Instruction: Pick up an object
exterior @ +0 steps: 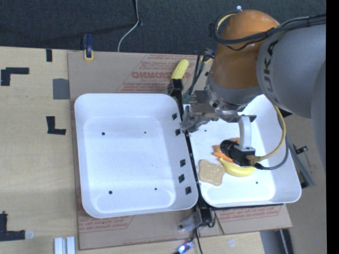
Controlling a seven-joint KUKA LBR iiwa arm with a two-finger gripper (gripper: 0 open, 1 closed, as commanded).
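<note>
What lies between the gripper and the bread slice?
Nothing. In the camera view, only bare white floor of the bin runs from the gripper down to the bread slice.

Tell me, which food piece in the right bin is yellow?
The curved banana; the flat bread slice beside it is tan, and the small piece near them is orange.
</note>
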